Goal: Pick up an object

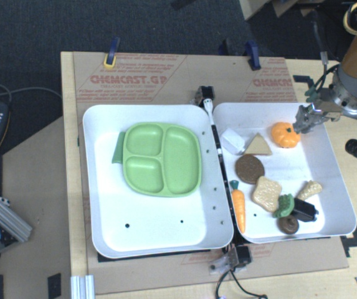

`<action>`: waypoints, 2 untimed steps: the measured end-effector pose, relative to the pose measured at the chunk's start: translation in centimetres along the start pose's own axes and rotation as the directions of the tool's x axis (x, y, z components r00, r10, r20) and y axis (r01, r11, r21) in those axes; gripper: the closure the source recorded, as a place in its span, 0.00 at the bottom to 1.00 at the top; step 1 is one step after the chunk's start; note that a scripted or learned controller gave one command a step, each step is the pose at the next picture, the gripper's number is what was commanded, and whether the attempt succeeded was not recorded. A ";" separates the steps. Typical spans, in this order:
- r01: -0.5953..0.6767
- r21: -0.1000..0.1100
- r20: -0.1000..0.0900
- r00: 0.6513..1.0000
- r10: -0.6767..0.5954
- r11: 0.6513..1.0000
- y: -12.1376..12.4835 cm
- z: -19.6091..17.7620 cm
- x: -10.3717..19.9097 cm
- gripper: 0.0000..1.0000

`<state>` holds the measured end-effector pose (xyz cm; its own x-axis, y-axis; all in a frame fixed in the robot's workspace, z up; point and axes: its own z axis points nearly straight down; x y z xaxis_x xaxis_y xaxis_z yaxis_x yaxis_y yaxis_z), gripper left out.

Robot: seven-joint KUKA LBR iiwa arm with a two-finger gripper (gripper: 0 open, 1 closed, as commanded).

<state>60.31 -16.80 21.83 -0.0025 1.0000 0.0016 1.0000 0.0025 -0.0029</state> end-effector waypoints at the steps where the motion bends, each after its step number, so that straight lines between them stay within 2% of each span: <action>1: 0.002 0.000 -0.001 1.000 -0.002 1.000 -1.7 -0.8 5.9 1.00; 2: 0.003 -0.001 -0.002 1.000 -0.003 1.000 -4.0 -1.6 10.7 1.00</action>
